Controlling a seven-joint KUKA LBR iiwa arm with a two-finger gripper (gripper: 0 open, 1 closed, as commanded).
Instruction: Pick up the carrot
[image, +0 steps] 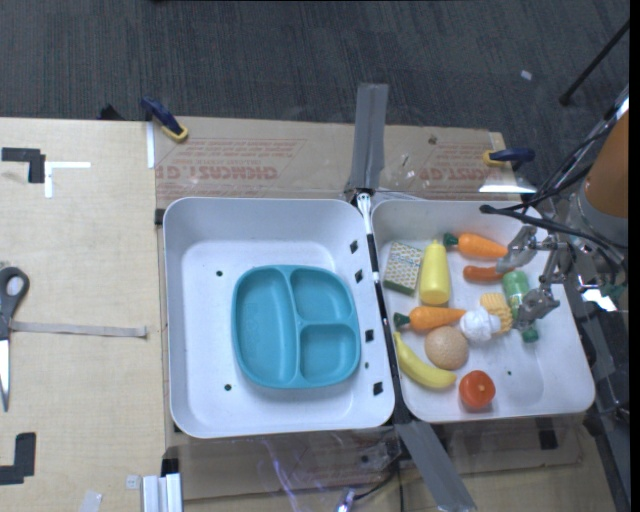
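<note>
The metal claw, fingers spread, hovers over the right white bin beside a tapered, glossy orange carrot among plastic foods.

Arm cut by right edge

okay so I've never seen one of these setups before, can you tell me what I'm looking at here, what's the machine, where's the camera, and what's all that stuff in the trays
This is one camera fixed above a workbench, looking down at a slant. The machine is a robot arm reaching in from the right; its gripper hangs over the right bin. Nothing shows between its fingers.

Two shallow white bins sit side by side. The left bin holds a blue divided plate. The right bin holds toy food: two carrots, a banana, a tomato, a yellow bottle, a brown egg-like ball and a few smaller pieces.

Scissors lie on the bench at far left. The robot's job is picking up a carrot.
</note>
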